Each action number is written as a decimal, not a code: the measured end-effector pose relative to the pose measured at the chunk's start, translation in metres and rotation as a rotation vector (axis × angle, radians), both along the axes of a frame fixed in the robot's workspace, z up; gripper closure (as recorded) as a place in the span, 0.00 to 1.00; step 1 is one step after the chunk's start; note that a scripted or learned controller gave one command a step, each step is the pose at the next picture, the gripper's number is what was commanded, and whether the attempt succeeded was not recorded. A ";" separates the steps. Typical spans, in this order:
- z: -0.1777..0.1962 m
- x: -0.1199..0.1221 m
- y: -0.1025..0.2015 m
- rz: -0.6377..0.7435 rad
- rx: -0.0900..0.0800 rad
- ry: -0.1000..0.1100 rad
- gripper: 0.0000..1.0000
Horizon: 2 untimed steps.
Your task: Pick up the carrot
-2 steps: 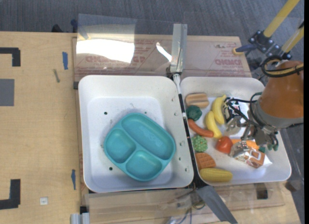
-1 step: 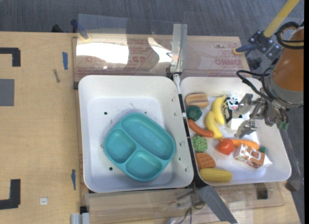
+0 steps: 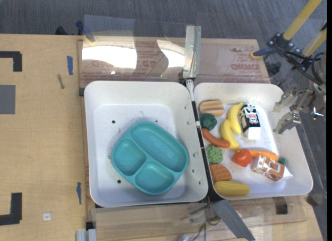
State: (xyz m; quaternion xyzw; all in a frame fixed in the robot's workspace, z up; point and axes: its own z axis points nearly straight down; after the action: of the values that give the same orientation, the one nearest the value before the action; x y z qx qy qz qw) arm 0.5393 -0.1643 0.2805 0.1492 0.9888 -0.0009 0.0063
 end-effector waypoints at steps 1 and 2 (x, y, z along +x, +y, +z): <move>0.110 0.043 -0.062 0.059 -0.005 -0.004 1.00; 0.009 0.108 -0.049 0.368 0.005 0.014 1.00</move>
State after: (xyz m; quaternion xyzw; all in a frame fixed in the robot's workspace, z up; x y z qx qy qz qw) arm 0.6468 -0.2135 0.2890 -0.0341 0.9994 0.0015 -0.0008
